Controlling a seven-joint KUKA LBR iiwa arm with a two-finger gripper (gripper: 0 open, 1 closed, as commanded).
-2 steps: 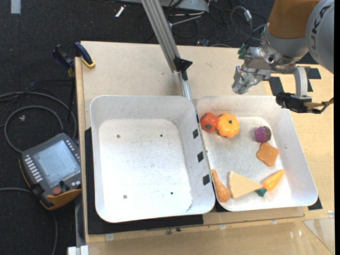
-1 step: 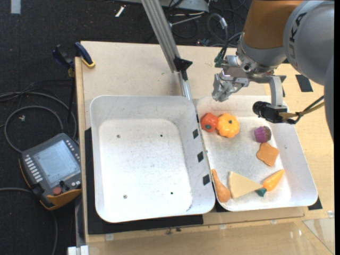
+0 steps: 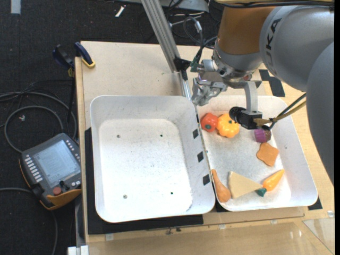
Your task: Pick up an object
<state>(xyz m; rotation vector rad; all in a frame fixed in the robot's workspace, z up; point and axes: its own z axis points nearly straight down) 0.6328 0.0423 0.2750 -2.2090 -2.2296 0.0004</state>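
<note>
A robotics lab, by every sign: grey industrial arm [image 3: 297,41] over a pale bench [image 3: 127,68] bearing two white bins [image 3: 106,108] side by side. Teach pendant [image 3: 52,169] with screen and buttons lying on dark carpet [image 3: 37,25], black cables [image 3: 21,124] looped beside it. Aluminium strut [image 3: 162,28] slanting up from the bench. Clamp [image 3: 71,54] at the bench corner. Plastic toy food [image 3: 227,126] as test pieces in the right bin.
</note>
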